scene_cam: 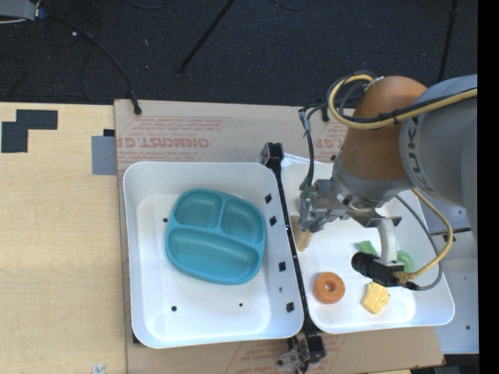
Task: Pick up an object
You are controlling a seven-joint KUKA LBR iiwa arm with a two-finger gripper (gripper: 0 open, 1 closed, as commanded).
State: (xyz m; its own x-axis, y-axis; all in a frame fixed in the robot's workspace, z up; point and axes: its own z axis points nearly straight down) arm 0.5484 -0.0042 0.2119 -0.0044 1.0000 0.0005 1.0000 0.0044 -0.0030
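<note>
End effector hangs over right bin, near doughnut.

arm: cut off at frame right | green object: mostly hidden behind wrist hardware | tan object: partly hidden under gripper

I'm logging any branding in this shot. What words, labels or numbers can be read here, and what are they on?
"CHEMCAST. GP", red print, seen upside down and repeated, on the brown protective sheet under the bins.
"KU", dark letters, cut off at the frame edge, on the grey arm.
More red print on the sheet below the bins is too small to read.
</note>
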